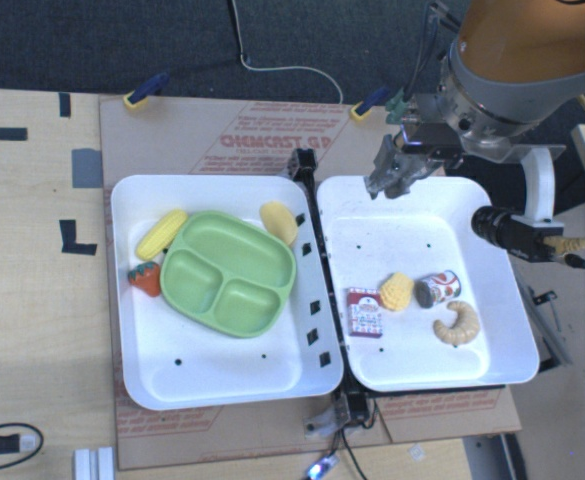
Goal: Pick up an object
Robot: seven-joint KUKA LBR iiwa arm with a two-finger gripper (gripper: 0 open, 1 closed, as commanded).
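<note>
Here the gripper [390,180] hangs over the right bin's [492,363] 11 o'clock rim, jaws slightly apart, nothing between. Four objects at 5 o'clock: red packet [365,313], corn piece [396,291], can [438,288], croissant [457,323]; labels unreadable.

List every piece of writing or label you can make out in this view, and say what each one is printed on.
Red print on the cardboard sheet under the bins, upside down in this view: too blurred to read with confidence.
Label on the small red and white packet in the right bin: too small to read.
Label on the small can lying in the right bin: red and white, too small to read.
Nothing else legible.
</note>
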